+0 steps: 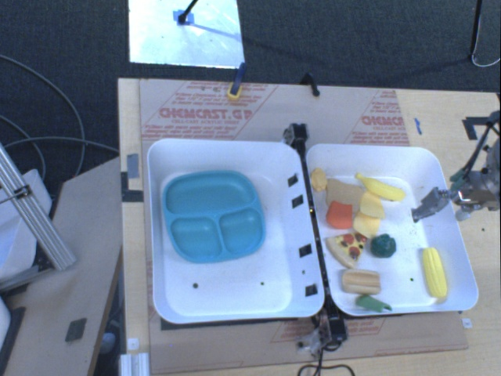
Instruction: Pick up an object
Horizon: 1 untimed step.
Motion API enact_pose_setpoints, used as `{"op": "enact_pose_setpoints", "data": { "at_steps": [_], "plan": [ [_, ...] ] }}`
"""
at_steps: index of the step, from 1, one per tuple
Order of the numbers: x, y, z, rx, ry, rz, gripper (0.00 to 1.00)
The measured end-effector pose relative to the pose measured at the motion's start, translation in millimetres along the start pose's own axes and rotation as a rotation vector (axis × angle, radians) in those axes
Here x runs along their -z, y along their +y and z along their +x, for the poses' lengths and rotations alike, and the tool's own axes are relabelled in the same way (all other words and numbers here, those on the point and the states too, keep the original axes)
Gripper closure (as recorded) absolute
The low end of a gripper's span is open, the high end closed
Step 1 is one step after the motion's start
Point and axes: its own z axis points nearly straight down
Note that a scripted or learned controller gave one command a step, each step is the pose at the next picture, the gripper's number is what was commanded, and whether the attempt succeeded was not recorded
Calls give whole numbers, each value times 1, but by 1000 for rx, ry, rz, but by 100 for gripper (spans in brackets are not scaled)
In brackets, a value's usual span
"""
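On the counter (196,104), the left bin (227,288) holds a blue divided plate (211,214). The right bin (407,284) holds toy food: a banana (381,187), a pizza slice (347,248), a corn cob (434,272), a dark green lump (383,246), perhaps broccoli, and a green pepper (373,303). The tool (430,204) hangs over this bin's right side, near the rim, apart from the food.

Even, bright overhead light falls on the table (438,108). The two white bins (235,288) look slightly washed out, with faint soft shadows inside their walls. Above the left bin, a shiny metal sheet (184,22) shows pale glare. Fine detail is soft and grainy throughout.
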Motion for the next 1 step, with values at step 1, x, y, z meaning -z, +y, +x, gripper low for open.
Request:
{"op": "enact_pose_setpoints", "data": {
  "at_steps": [1],
  "plan": [
    [-117, -15, 20, -1, 5, 11, 0]
  ]
}}
